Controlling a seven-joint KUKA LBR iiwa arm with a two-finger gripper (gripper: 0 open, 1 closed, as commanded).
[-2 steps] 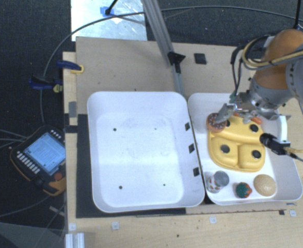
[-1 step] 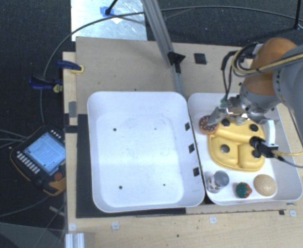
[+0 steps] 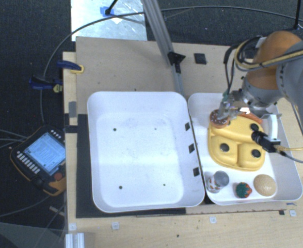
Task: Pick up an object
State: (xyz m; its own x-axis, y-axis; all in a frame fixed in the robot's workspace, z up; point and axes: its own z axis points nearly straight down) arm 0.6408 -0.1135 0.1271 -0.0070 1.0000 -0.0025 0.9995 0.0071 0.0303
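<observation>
Reaching down into the right bin [image 3: 296, 190], so worth checking the near row first: grey cup [image 3: 221, 179], green ball [image 3: 243, 189], tan ball [image 3: 265, 184], all near the front wall and apart from the gripper [image 3: 224, 112]; behind them the yellow block [image 3: 237, 142], the likeliest target, with the gripper at its far left corner; cannot tell how the jaws stand; best centred over an edge narrow enough to pinch before closing; left bin [image 3: 97, 138] beyond reach of concern.

The left bin [image 3: 138, 149] offers open room, while the yellow toy [image 3: 236, 146] crowds the right bin [image 3: 290, 182]
</observation>
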